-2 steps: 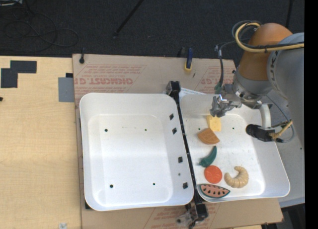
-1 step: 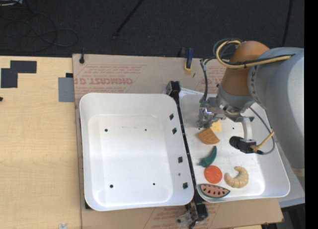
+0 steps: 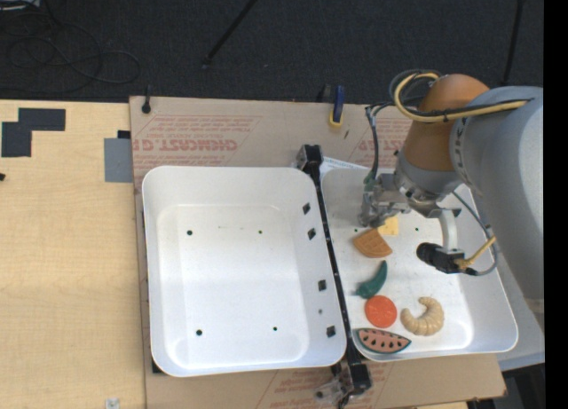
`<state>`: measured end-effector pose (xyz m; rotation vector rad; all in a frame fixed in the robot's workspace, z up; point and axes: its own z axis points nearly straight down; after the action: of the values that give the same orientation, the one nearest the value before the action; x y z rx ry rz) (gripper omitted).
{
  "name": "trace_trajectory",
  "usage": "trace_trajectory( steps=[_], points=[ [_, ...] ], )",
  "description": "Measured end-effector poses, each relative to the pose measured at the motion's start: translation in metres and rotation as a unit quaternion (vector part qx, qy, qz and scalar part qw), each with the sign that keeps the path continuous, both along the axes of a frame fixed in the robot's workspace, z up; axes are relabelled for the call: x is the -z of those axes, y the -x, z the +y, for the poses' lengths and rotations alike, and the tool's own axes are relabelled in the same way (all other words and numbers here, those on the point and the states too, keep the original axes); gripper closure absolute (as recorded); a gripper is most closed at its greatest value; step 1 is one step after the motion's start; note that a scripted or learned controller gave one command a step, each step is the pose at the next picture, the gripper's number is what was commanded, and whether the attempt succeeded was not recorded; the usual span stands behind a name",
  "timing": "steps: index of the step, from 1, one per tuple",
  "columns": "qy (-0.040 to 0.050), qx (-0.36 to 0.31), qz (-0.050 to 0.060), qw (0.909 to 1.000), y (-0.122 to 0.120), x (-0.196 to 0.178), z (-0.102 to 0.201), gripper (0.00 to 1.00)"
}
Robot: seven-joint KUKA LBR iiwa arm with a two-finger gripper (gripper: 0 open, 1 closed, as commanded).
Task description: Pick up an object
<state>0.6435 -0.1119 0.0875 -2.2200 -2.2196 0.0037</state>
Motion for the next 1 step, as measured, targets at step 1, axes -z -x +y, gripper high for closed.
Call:
trace_trajectory(
  steps=[1],
  points=[
    [0.0007, 0.001, -0.002, 1.0, 0.0332, -0.0588, -0.0367, 1.0]
  ],
)
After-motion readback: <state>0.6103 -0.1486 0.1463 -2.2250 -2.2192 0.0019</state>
